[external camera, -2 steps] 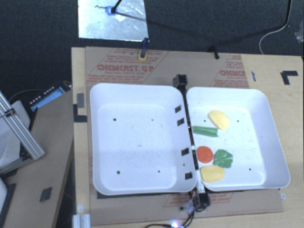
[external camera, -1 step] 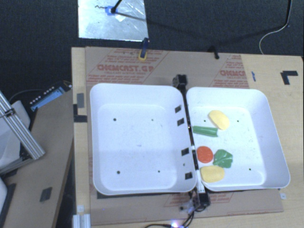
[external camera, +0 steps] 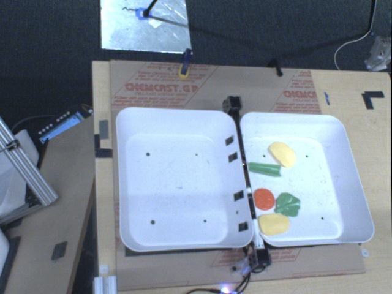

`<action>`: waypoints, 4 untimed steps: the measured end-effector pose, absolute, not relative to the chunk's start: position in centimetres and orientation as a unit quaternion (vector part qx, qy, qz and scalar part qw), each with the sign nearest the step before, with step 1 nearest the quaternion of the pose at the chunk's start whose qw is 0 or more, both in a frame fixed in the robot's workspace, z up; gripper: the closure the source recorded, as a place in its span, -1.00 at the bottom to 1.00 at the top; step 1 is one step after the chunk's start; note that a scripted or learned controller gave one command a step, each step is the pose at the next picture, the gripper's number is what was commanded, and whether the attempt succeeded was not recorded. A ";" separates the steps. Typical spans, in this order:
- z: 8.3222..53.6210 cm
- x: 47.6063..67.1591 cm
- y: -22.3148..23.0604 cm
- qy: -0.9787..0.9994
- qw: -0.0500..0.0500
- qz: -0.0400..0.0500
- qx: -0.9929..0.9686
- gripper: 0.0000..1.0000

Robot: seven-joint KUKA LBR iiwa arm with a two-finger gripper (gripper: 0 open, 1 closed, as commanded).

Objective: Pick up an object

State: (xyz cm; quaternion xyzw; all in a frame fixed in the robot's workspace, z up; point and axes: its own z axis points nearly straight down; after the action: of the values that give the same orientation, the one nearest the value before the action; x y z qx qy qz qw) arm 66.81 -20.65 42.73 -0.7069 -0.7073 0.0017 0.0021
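Note:
The right bin [external camera: 346,158] holds several toy food pieces. A pale yellow oval piece [external camera: 282,154] lies toward the back. Just below it a long green piece [external camera: 265,169] lies across the bin's left side. A round red-orange piece [external camera: 264,199] sits next to a dark green leafy piece [external camera: 288,204]. A second yellow piece [external camera: 274,224] rests at the front left corner of that bin.
The left bin [external camera: 131,164] stands beside the right one, joined by a black clip strip [external camera: 240,176]. Both rest on a cardboard sheet [external camera: 159,87] on the bench. A shiny metal plate [external camera: 144,17] lies beyond. An aluminium frame [external camera: 24,170] stands at the far left.

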 end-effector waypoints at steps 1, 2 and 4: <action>29.5 66.8 -14.6 -0.710 0.005 0.002 -0.704 1.00; 15.3 58.3 -9.2 -0.708 0.009 0.005 -0.706 1.00; 40.7 64.1 -16.8 -0.705 -0.003 0.000 -0.709 1.00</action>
State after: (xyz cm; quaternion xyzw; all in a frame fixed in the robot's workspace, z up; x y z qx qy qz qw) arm 64.12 -16.83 40.75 -0.7088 -0.7054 0.0003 -0.0029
